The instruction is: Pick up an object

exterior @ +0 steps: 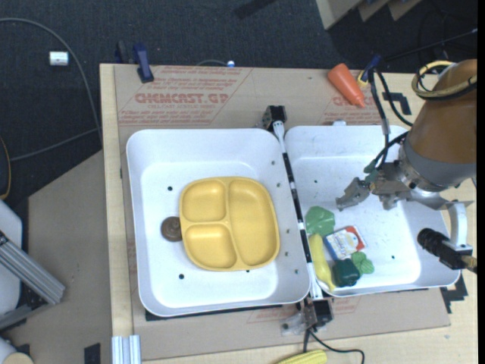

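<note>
My gripper hangs over the middle of the right bin, its two grey fingers spread apart with nothing between them. Below and left of it, at the bin's front left, lies a cluster of objects: a light green piece, a yellow banana-like piece, a small red, white and blue packet, a dark green block and a small green piece. The gripper touches none of them.
The left bin holds a yellow divided plate with a brown round thing at its left edge. An orange carrot-like object lies on the bench behind the right bin. The arm covers the right bin's far right side.
</note>
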